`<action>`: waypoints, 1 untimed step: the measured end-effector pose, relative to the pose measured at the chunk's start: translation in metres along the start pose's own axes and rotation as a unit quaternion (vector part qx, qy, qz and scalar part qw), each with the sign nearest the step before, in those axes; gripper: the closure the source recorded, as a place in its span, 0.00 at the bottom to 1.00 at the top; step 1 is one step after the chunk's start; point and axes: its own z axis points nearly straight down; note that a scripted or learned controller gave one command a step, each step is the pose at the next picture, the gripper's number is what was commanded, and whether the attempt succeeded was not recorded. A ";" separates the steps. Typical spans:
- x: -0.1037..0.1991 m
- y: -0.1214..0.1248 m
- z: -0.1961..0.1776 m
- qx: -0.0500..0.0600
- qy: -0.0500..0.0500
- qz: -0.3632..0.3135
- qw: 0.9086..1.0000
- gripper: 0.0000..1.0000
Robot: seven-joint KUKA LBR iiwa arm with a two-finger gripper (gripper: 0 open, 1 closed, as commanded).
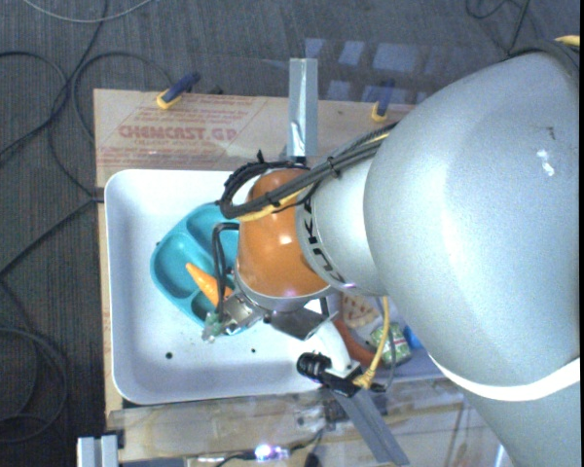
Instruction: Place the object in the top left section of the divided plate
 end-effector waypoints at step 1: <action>-0.028 0.006 -0.060 0.000 0.007 0.085 0.996 1.00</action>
